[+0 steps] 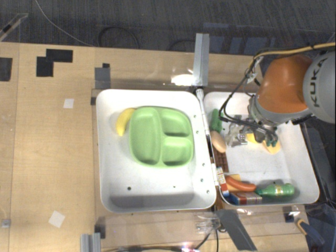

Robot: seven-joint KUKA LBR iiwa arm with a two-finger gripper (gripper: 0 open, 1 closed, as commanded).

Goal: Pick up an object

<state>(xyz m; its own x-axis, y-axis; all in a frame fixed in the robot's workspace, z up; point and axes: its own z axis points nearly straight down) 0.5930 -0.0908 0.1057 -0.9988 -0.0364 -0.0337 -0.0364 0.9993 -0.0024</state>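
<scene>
1. Your end effector (251, 134) hangs over the upper part of the right bin (310, 185), below the arm's orange band (281, 85); cables and metal parts crowd it, so you cannot tell whether it is released or clenched, nor whether it touches anything.
2. Partly hidden just at its 3 o'clock side is a yellow object (270, 145) on the bin floor; its shape is hard to make out under the wrist.
3. Look at the 9 o'clock side of the end effector: a dark green object (216, 121) stands against the bin's left wall, with a tan rounded object (218, 141) just below it at 6 o'clock.
4. Along the bin's 6 o'clock edge you have an orange-red object (239, 184) and a green bottle-like object (275, 191) lying on its side; smaller items beneath them are too cramped to identify.
5. Your left bin (113, 188) carries a light green divided tray (160, 135), and a yellow banana (123, 121) peeks out at the tray's 9 o'clock edge, partly covered.
6. Both bins sit on a light wooden desk (47, 156) with black marks toward 10 o'clock; dark carpeted floor (157, 9) runs along 12 o'clock, crossed by a thin cable.
</scene>
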